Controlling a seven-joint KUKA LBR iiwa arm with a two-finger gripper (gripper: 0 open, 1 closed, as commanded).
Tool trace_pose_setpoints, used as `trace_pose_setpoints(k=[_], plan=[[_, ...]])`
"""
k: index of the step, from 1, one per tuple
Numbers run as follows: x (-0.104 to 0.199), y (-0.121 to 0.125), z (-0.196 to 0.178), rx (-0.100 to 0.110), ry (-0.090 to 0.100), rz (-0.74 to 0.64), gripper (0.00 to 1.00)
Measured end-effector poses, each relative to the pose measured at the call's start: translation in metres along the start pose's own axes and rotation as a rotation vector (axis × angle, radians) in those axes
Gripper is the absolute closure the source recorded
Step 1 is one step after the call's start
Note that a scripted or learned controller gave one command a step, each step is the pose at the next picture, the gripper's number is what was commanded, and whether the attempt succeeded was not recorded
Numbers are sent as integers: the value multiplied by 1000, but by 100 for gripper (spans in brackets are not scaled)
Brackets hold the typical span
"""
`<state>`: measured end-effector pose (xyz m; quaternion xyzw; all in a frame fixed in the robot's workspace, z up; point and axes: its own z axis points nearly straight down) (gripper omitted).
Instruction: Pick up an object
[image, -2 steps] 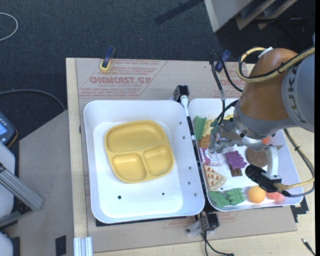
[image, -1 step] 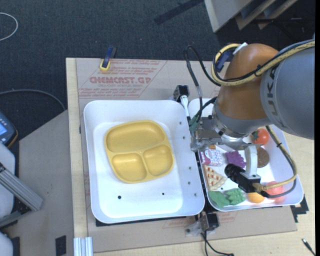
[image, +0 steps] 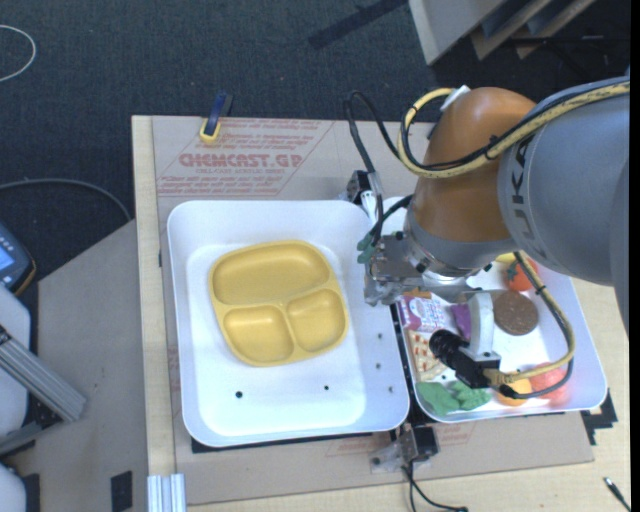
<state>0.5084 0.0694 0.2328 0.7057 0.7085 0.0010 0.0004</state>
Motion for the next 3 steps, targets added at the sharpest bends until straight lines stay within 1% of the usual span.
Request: trace_pose_setpoints(k=[1,2,3], plan=[[-2,-2,18,7,-1,5,100],[0,-2,2,-1,-1,3,100],[-3,-1,-1,0,-1,4,100]])
